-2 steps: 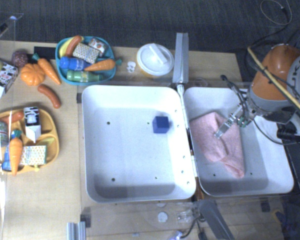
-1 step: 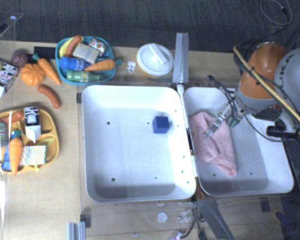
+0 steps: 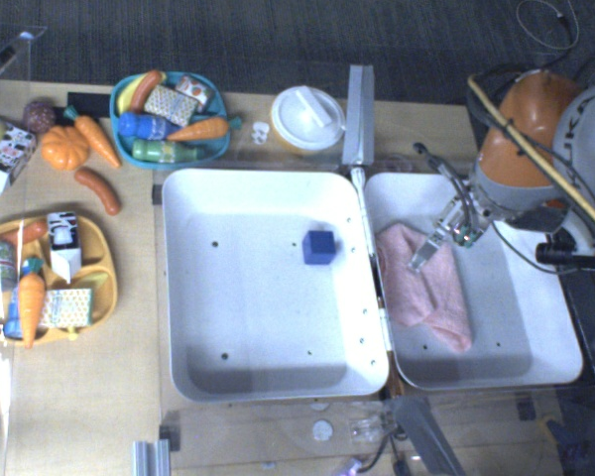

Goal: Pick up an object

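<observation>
Two-finger gripper (image 3: 428, 251), fingers slightly parted, holding nothing, at crumpled pink cloth's (image 3: 428, 291) twelve o'clock edge in the right white bin (image 3: 535, 350); small blue cube (image 3: 319, 246) left bin (image 3: 238, 355).

soft pink cloth (image 3: 428, 286) in a smooth white plastic bin (image 3: 535, 360).

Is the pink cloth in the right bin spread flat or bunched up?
Bunched up: the pink cloth lies in rumpled folds, covering part of the right white bin.
</observation>
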{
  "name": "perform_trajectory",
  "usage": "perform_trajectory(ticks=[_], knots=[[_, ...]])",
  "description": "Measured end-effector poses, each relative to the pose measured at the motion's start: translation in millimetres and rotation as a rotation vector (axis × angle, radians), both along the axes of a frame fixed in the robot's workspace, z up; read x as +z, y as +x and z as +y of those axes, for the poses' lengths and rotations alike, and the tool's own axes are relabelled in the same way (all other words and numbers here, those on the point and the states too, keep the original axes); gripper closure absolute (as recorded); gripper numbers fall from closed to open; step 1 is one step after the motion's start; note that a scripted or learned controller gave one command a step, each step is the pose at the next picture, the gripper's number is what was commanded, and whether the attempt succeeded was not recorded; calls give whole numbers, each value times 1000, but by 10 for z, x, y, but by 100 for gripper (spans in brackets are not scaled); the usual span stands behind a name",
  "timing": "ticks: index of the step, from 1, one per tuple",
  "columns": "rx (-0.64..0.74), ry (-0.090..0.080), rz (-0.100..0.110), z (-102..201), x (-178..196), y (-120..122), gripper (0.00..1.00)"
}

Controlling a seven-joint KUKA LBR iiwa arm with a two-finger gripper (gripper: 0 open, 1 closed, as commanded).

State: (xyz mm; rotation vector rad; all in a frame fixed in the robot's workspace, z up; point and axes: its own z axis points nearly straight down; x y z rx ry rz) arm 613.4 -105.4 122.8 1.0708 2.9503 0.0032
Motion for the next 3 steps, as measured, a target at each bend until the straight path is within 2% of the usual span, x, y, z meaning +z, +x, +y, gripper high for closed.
perform_trajectory(ticks=[1, 2, 3], knots=[[-223, 0, -6, 197, -348, 295, 0], [-220, 1, -12, 207, -232, 318, 100], [-220, 1, -12, 207, -233, 317, 0]])
